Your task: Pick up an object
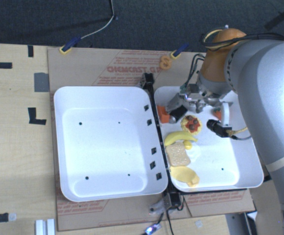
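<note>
1. Gripper (188,107) is low over the far-left part of the right bin (240,177), reaching in from the right. Finger spread cannot be told from this angle; the wrist hardware hides the tips. Nothing is visibly held.
2. Candidate objects lie close under and beside it: a black piece (177,112) just beside the tool, an orange-red piece (164,116) against the bin's left wall, a round yellow toy with red spots (191,124) just below the tool, and a red piece (218,113) further right, partly hidden by the arm.
3. Further toward the near side: banana (180,138), tan slice like bread (178,154) touching it, pale yellow piece (185,175) near the front rim.
4. Risk: items are crowded along the left wall. A descent here could, I judge, straddle two pieces or land on one and push it away; the wall leaves little room for one finger.
5. Risk: rounded toys may squirt out of a closing pinch.
6. Risk: the loose cable (232,133) near the wrist could snag.
7. Left bin (103,190) sits alongside, clips (154,151) along the shared edge.
8. Both bins rest on a cardboard sheet (127,70) over a light wood bench (14,146); dark carpet (49,9) beyond, with a thin cable (110,6).
</note>
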`<state>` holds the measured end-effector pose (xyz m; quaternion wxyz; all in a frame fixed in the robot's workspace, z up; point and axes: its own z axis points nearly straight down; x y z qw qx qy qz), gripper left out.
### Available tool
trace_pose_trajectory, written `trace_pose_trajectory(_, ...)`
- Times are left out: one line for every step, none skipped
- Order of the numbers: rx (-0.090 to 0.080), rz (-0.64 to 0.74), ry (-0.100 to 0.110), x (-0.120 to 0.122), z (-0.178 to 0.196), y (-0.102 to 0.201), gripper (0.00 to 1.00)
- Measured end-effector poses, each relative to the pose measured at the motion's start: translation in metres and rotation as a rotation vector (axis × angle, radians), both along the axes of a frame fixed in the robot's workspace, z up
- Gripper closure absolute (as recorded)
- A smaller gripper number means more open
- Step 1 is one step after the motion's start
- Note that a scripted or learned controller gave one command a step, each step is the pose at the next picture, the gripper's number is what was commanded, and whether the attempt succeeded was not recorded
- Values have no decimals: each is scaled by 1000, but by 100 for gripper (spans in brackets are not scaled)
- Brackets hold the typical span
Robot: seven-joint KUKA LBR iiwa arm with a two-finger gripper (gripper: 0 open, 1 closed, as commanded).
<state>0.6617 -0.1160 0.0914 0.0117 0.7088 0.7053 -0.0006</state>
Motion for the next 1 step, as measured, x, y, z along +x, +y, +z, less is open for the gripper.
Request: trace_pose_trajectory(10,2,6,-1,8,5,100)
